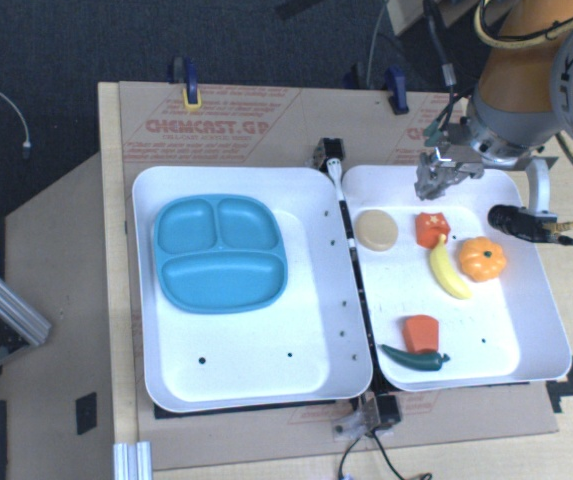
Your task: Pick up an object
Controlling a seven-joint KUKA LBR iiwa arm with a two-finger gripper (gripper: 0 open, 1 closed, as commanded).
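A: Where is the claw right now?

B: Over the far part of the right bin, hanging just above the white floor. Below it in the view, very near its tips, sits a small red piece, maybe a pepper. I cannot say whether they touch.

A: Is anything between its fingers?

B: Nothing that I can see. As for whether the claw is spread or closed, I cannot tell; the tips are a dark blur from this height.

A: What else lies near it?

B: A round beige disc lies to the left of the red piece, close to the bin's left wall. A yellow banana runs down from the red piece, and an orange pumpkin sits just beside the banana on its right. Further toward the near edge there is a red-orange cup with a green chilli touching its base.

A: And the arm?

B: The arm comes in from the upper right, its orange band high up, the grey wrist bent down and leftward toward the bin.

A: The other bin?

B: The left bin holds a blue divided plate, well apart from the claw. Both bins rest on the tabletop.
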